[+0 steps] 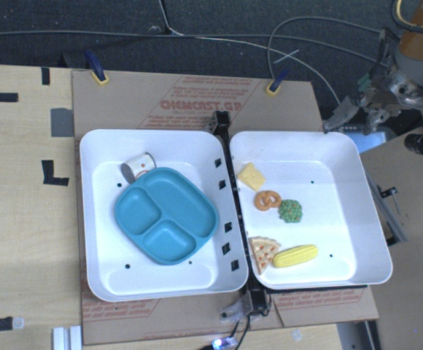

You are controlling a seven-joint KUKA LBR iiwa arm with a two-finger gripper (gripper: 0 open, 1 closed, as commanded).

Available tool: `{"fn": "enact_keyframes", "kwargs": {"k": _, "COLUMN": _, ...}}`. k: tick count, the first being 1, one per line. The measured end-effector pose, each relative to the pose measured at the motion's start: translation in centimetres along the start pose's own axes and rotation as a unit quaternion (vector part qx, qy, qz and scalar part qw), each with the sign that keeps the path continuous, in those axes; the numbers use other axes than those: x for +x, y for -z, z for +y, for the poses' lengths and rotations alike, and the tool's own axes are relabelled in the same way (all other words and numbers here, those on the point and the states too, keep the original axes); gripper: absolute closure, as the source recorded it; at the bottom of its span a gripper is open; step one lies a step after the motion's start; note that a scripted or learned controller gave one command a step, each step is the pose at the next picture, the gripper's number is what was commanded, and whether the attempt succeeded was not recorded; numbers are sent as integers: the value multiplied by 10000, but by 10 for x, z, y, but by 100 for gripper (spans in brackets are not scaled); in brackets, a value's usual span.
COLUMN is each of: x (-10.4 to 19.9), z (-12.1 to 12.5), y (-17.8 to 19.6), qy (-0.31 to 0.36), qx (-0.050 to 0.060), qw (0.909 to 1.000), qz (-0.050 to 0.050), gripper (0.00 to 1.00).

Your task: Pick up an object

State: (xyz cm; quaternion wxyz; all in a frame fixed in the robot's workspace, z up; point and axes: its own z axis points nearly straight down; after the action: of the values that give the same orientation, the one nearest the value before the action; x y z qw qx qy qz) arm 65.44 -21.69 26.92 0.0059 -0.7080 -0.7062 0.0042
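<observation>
The right bin (343, 195) holds a yellow cheese wedge (251, 176), a pretzel (267, 200), a green broccoli floret (290, 211), a waffle-like pizza slice (263, 253) and a yellow corn cob (295, 255). In the left bin (95, 195) lies a blue divided plate (166, 214) with a small white cup (138, 167) on its side behind it. The arm's wrist sits at the upper right, and my gripper (375, 115) hangs beyond the right bin's far right corner, away from all the objects.
Both bins rest on a cardboard sheet (197, 100) held by blue and yellow clamps (97, 70) at the back. Cables (299, 31) loop across the dark floor behind. A black divider (230, 195) joins the bins.
</observation>
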Motion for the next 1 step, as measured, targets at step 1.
{"fn": "enact_keyframes", "kwargs": {"k": 1, "x": 1, "z": 2, "y": 9, "qy": 20, "qx": -64, "qw": 10000, "qz": -14, "gripper": 0}}
